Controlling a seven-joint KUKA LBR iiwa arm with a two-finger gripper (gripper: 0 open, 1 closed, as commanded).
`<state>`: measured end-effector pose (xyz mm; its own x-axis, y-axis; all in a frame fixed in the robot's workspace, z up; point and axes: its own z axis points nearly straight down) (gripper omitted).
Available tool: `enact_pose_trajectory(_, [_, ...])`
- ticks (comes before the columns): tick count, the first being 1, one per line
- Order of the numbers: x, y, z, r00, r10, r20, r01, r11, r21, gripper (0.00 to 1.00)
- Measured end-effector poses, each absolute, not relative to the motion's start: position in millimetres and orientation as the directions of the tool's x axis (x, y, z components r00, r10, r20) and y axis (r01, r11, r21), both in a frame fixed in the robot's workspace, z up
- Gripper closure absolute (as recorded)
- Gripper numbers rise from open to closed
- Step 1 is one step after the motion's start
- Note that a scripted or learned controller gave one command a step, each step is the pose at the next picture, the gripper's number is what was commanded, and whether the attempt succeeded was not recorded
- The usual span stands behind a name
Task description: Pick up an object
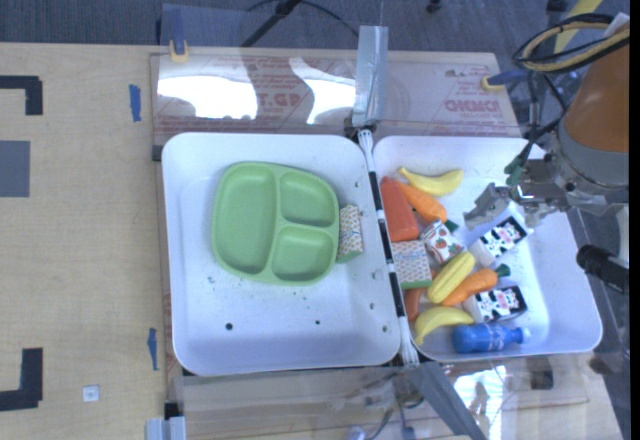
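The right bin [560,258] holds a heap of toy food. In it are a yellow banana [432,180] at the back, an orange-red block [398,211], a carrot [477,282], a second banana [450,275], two black-and-white cartons [503,238] [500,303] and a blue bottle [487,337] at the front. My gripper [508,206] hangs over the bin's right half, just behind the upper carton. Its fingers [487,200] are spread and nothing sits between them.
The left bin [200,328] carries a green divided plate [275,223] with a small patterned piece [349,231] against its right edge. A raised divider [385,258] separates the bins. Cables and the arm's body [600,128] crowd the right side.
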<state>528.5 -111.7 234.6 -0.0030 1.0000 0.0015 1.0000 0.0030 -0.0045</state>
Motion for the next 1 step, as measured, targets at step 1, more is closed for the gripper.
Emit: enact_pose_trajectory(1, [492.0, -132.0, 109.7, -0.023, 1.000, -0.002, 1.000, 0.023, 0.010, 0.00])
